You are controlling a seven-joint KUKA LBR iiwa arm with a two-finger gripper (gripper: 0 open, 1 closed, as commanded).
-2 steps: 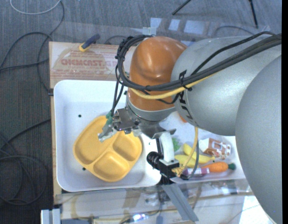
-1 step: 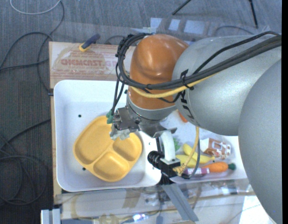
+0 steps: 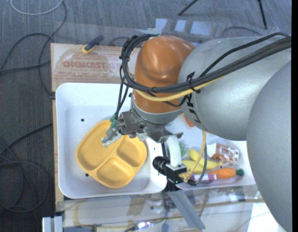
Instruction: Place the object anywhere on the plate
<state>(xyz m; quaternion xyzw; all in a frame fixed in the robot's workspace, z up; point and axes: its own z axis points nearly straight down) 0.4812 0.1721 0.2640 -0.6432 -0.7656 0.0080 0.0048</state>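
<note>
Plate (image 3: pixel 112 159), yellow, divided, in left bin (image 3: pixel 71 129); hand (image 3: pixel 111 132) above its upper rim, opening and hold cannot tell.

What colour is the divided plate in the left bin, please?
The divided plate is yellow-orange, seen in the camera view, lying in the white left bin.

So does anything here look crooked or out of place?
Nothing looks spilled or broken. The yellow plate sits turned at an angle in the left bin, not square with its walls. The toys, a carrot among them, lie jumbled in the right bin. The gripper is over the plate's upper edge.
</note>
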